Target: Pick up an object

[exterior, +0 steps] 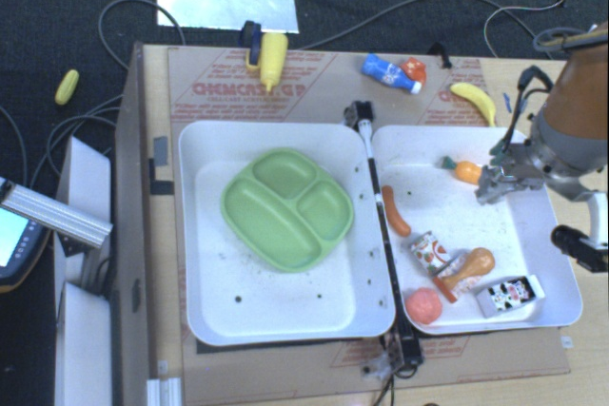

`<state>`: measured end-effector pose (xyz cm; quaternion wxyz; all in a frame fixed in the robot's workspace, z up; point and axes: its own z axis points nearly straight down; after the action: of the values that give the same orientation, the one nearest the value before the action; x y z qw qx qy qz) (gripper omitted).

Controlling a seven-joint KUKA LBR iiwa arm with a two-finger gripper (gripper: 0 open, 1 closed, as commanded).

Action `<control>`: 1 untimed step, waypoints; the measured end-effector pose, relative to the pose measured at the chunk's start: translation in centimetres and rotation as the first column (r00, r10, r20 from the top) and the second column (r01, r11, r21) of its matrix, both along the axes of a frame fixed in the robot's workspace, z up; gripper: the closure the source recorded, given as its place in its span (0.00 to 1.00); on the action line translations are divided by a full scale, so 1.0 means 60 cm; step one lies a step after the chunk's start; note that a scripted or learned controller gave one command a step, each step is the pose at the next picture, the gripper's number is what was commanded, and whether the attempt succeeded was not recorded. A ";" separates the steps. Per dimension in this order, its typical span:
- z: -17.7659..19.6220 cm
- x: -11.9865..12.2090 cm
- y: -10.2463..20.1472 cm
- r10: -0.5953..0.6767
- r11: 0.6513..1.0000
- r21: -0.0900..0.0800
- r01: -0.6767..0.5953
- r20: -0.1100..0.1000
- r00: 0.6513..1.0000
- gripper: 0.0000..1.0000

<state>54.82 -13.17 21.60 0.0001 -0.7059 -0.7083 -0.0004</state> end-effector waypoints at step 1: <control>0.001 0.000 -0.001 -0.001 1.000 -0.001 0.001 0.001 1.000 0.00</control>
<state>54.82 -13.25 21.64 -0.0006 -0.7062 -0.7080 -0.0005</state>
